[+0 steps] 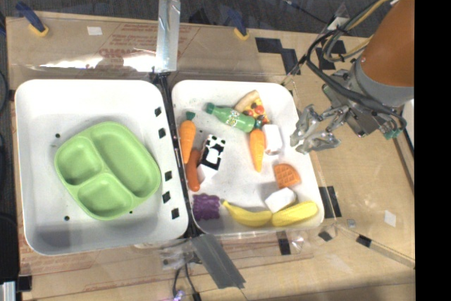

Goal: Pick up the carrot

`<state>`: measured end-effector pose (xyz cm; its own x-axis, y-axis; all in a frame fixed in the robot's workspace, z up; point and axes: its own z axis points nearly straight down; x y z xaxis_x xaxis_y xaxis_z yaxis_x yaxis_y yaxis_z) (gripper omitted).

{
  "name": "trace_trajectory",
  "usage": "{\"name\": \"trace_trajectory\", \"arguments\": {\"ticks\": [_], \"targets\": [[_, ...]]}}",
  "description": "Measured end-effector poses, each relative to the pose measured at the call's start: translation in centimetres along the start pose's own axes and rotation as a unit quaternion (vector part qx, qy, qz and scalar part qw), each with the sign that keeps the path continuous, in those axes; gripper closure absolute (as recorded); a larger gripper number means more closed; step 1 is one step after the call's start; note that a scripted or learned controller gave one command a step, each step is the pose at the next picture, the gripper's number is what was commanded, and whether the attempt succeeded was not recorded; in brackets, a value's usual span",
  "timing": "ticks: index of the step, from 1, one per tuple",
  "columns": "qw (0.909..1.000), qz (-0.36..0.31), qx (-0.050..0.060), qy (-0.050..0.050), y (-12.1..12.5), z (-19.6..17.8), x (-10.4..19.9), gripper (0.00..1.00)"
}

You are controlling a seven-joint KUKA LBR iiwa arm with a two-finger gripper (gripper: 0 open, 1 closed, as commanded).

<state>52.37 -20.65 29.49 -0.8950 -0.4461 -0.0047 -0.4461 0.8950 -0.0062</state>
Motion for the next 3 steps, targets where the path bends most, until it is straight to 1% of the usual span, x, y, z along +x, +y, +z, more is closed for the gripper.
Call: {"name": "trace_trajectory", "arguments": {"ticks": [1,2,3], "targets": [[1.0000,-0.001,0.001,-0.001,0.0,-1.1,-0.1,1.00],[0.9813,-0.192,-0.004,0.002,1.1,0.5,3.0,1.00],[0.9809,-0.194,-0.003,0.001,1.1,-0.6,2.8,1.00]]}}
